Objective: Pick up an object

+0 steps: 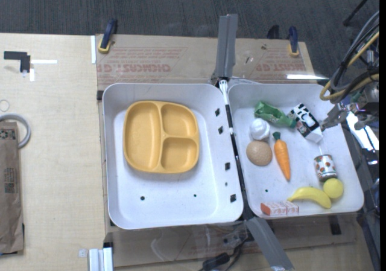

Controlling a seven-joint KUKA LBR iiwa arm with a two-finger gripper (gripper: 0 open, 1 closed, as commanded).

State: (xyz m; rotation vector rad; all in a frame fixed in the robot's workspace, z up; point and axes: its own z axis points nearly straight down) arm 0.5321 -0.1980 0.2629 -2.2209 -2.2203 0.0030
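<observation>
- Camera view: pincer [335, 120] sat at the right bin's [356, 203] upper right rim, just right of the black-and-white carton [305, 122]. Finger state couldn't be read at that size; nothing visibly between them.
- Likeliest target, my guess: the carton, since it lay nearest the pincer tip, apparently touching or almost so.
- To do it well: approach from above, straddle the carton's short width, stay clear of the bin wall right of it.
- Neighbours, relative to the carton: green packet [272, 113] just left, near enough to get nudged; white ball [260, 128] further left and below; carrot [282, 156] below-left; brown egg-shaped thing [259, 153] left of the carrot.
- Well below the carton: small can [325, 167], lemon [333, 188], banana [310, 197], red-and-white box [278, 207] at the bin's near edge. None blocked the approach.
- Far left of the carton: left bin [120, 203] held a yellow divided tray [161, 137].
- Risk: wall proximity and hanging cables [350, 76] above the pincer.
</observation>
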